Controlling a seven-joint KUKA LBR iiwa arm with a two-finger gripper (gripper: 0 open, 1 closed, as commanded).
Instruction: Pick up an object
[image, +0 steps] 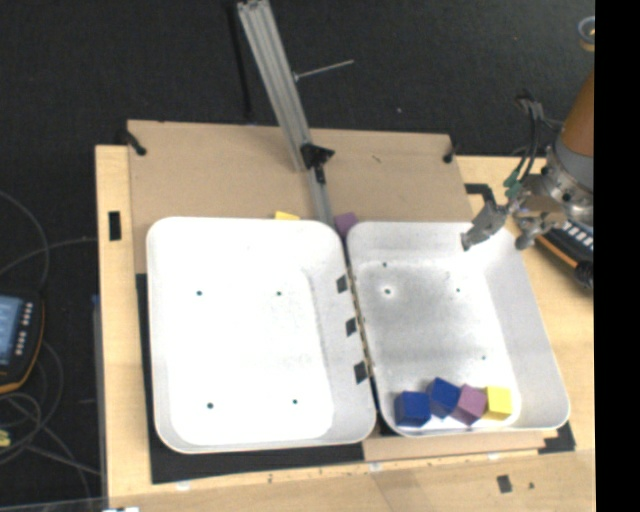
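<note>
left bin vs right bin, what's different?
The right bin has blocks along its near edge: two blue blocks, a purple block and a yellow block. The left bin looks cleaner white; the right one is scuffed grey. The gripper hangs over the right bin's far corner. Both are shallow and white.

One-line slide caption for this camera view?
Gripper open above the right bin's far corner; blue, purple and yellow blocks clustered at its near edge.
</note>
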